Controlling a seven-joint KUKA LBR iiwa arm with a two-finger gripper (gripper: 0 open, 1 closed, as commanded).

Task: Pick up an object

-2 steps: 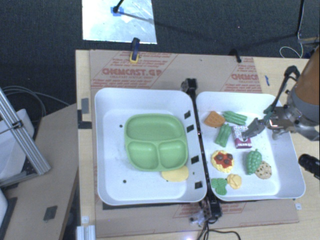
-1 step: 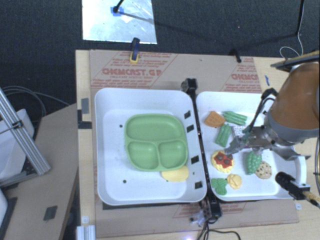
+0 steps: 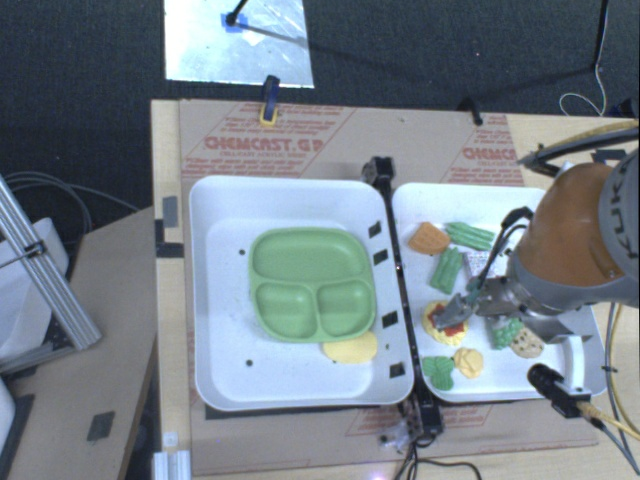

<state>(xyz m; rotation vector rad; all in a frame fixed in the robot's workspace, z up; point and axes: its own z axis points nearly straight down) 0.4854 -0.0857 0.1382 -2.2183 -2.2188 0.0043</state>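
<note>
Camera view from above, looking down at a slant on two white bins side by side; right bin (image 3: pixel 415 208) full of little toy foods; gripper (image 3: pixel 455 313) down low in that bin, reaching in from the right under the big orange band of the arm (image 3: pixel 570 233).

Right at the gripper tip, a red and yellow toy (image 3: pixel 440 320), touching it or just under it; hard to tell which; hard to tell too if the fingers are apart or together, since dark and small from up here; nothing seen held for sure.

Around that toy, close neighbours: a green pickle-like piece (image 3: pixel 447 268) just above, lying long-ways up and down with a small tilt; an orange piece (image 3: pixel 430 238) further up; a yellow lump (image 3: pixel 468 362) and a green leafy bit (image 3: pixel 438 371) just below; crowded, so little room for a clean grab.

Left bin (image 3: pixel 215 298) with a green tray (image 3: pixel 310 283) in three parts, and a flat yellow piece (image 3: pixel 350 348) touching its lower edge; well apart from the gripper.

Bin floor smooth and white; likely slippery; easy for a small toy to slide away.
</note>
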